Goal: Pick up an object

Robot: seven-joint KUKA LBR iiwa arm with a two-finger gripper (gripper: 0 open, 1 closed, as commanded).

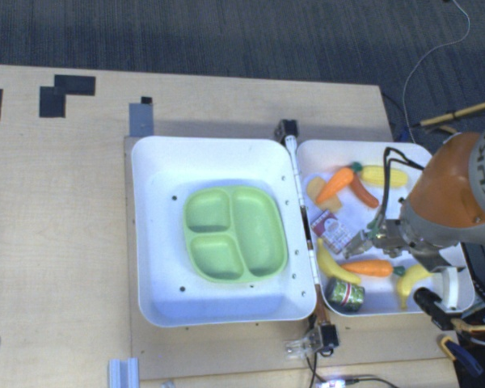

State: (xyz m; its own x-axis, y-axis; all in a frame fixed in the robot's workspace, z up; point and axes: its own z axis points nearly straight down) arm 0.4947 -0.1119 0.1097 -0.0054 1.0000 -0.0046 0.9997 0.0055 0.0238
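In the right bin [311, 164], the pincer [364, 243] hangs low among crowded toys: a carrot [369, 268] just below it, a banana [331, 263], a green can [344, 295]. Whether it is wide or narrow cannot be told. The arm [453, 188] hides the bin's right part.

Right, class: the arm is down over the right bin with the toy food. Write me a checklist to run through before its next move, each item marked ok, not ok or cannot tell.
1. Gripper is over the right bin: ok.
2. An object lies close under it: ok, an orange carrot and a yellow banana sit just below.
3. Something is held between the gripper's parts: cannot tell.
4. Target stands apart from its neighbours: not ok, the items crowd together beside the green can.
5. Green divided plate in the left bin is away from the arm: ok.
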